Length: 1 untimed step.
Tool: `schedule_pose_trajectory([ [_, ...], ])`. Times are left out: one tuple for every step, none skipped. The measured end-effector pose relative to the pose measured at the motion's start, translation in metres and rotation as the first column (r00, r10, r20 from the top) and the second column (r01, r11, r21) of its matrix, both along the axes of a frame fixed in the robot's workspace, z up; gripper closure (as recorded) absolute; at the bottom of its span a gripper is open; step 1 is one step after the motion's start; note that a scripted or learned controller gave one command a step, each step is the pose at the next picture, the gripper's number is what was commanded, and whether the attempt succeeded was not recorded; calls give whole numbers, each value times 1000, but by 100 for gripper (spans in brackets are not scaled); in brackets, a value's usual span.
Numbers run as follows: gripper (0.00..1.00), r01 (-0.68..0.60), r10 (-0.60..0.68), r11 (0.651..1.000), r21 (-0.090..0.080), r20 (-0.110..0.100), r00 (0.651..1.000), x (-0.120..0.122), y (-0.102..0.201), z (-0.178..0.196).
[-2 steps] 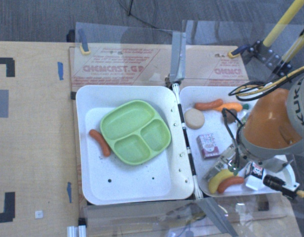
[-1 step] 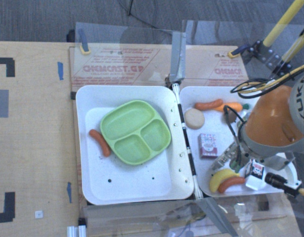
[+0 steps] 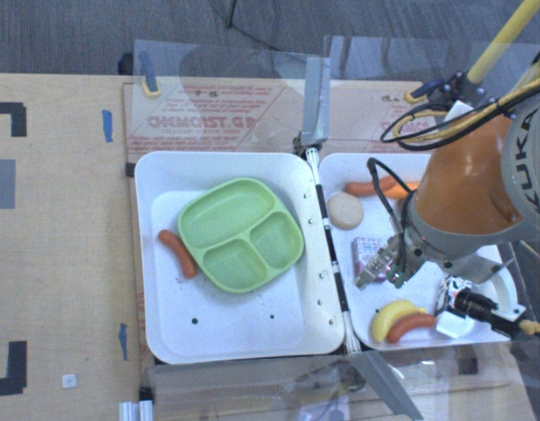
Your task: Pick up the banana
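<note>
The yellow banana (image 3: 388,316) lies at the near left of the right bin (image 3: 358,288), with a red-orange sausage (image 3: 410,324) lying against its right side. My gripper (image 3: 381,268) hangs just above and behind the banana, over a small pink-and-white packet (image 3: 366,251). The big orange wrist band (image 3: 467,187) covers the middle of the right bin. Nothing shows between the gripper and the banana; they are apart.
In the right bin lie a round beige bun (image 3: 344,210) and an orange carrot (image 3: 375,188) at the back. The left bin (image 3: 165,323) holds a green three-part plate (image 3: 241,234) and a red sausage (image 3: 178,253). Cables run at the right.
</note>
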State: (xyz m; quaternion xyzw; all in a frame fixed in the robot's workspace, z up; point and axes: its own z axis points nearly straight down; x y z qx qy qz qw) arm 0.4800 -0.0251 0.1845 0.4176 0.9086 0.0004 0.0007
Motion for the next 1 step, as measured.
schedule_pose_trajectory([
  [0,0,0,1000,0,0,1000,0,0,0],
])
